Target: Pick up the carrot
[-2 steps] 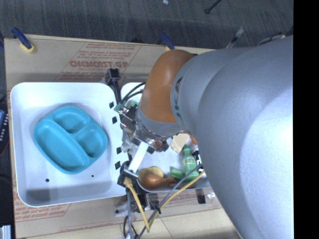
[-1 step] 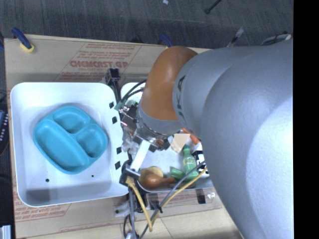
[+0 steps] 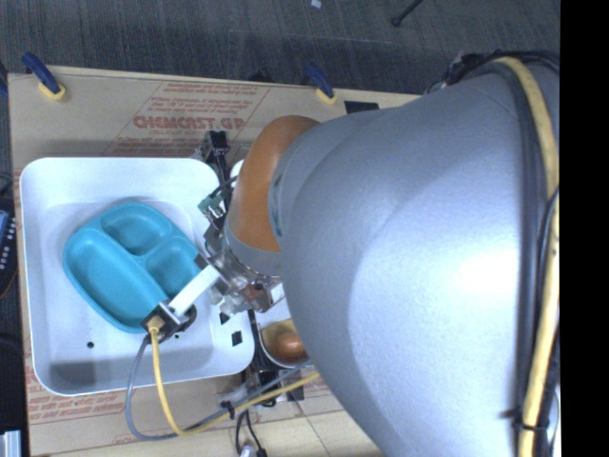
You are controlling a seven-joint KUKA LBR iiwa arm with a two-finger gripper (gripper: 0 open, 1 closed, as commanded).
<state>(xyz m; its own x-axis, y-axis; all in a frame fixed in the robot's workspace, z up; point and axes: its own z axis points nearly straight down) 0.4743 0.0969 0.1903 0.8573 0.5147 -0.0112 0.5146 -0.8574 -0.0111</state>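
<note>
Even, moderately bright light, soft shadows in the white bin (image 3: 38, 255), the looming arm (image 3: 419, 274) slightly blurred.

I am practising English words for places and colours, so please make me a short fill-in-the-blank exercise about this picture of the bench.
1. The divided plate lying in the left bin has the colour ____.
2. The band above the wrist of the grey arm has the colour ____.
3. The plate is divided into ____ compartments.
4. The yellow cable crosses the ____ wall of the left bin, the one nearest the camera.

Missing words: blue; orange; three; front
</note>
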